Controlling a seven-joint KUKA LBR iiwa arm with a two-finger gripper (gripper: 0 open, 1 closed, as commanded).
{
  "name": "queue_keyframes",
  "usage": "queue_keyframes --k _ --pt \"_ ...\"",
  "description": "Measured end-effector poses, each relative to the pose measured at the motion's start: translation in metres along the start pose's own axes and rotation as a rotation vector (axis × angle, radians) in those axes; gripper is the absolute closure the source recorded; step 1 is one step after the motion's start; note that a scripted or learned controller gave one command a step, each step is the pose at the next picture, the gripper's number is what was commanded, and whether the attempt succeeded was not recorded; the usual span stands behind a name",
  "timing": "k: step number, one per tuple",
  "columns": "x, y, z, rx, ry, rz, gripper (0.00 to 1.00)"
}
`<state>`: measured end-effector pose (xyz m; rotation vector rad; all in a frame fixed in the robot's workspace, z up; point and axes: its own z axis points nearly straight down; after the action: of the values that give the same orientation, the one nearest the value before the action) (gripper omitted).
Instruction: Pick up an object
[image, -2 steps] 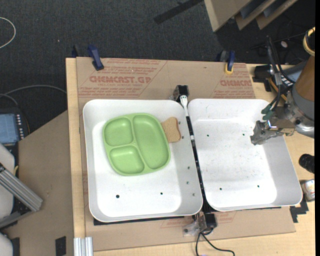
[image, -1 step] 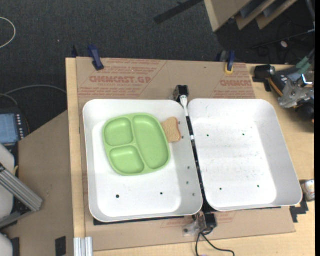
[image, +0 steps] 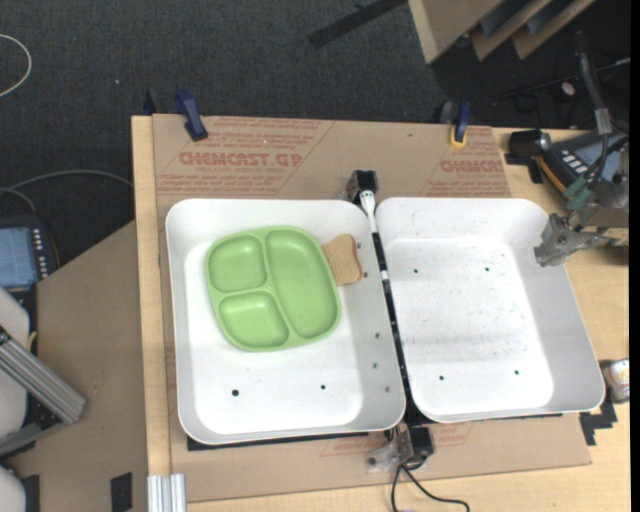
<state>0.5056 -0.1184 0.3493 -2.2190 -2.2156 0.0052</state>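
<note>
Two white bins sit side by side on the tabletop (image: 250, 150). Inside the left bin (image: 200, 400), a green divided plate (image: 272, 288) lies toward the far side, and a small tan block (image: 343, 259) touches the plate's right edge. Beyond the right bin's (image: 480, 360) far-right corner hangs the hand (image: 556, 243); its state cannot be told.

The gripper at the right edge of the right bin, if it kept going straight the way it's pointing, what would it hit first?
The gripper seems to point left and down, so it would probably first meet the right bin, at its right rim or bare floor. Depth is hard to judge from this slanted view.
</note>
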Motion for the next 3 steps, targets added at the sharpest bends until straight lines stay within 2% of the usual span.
queue_keyframes --k 1,2,3 --pt "-0.012 0.013 -0.173 -0.029 -0.008 -0.003 1.00" --pt "0.012 -0.029 -0.100 0.001 0.000 -0.003 1.00" --pt "0.059 -0.027 0.009 0.005 0.001 -0.006 1.00"
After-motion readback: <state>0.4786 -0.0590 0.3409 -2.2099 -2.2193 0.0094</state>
